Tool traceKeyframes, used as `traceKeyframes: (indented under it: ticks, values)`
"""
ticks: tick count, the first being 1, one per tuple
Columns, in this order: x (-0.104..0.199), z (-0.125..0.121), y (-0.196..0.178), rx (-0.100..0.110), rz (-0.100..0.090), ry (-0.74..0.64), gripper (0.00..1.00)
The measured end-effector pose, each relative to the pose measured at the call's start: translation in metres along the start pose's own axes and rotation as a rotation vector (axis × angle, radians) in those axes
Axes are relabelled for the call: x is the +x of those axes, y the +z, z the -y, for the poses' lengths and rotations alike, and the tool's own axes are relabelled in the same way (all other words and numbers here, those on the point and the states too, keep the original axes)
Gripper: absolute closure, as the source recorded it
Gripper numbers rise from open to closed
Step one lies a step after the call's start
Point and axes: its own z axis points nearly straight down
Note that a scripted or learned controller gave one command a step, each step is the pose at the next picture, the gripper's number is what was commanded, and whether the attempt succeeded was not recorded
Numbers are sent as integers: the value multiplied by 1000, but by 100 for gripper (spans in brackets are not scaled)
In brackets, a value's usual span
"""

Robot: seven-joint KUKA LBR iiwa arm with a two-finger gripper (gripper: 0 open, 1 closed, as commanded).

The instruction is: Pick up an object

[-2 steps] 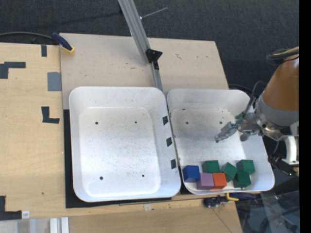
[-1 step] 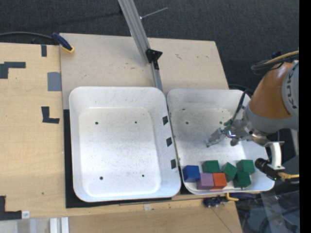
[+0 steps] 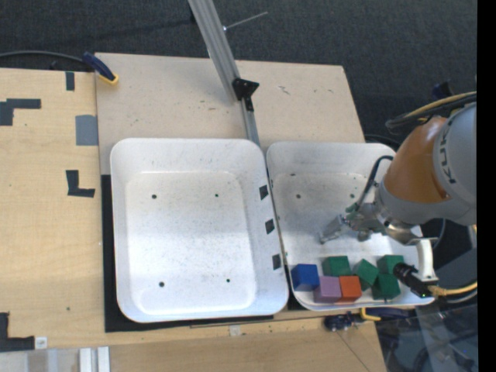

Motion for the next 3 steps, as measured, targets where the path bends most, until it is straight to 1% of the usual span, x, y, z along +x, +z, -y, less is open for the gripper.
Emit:
traceKeyframes:
  ticks: [1,2,3]
  values:
    - [1,0,-12,0,-2,-1,100]
    - [-2,-9,-59,-6,0,0,100]
    - [0,-14,-121,-9,1,-1,100]
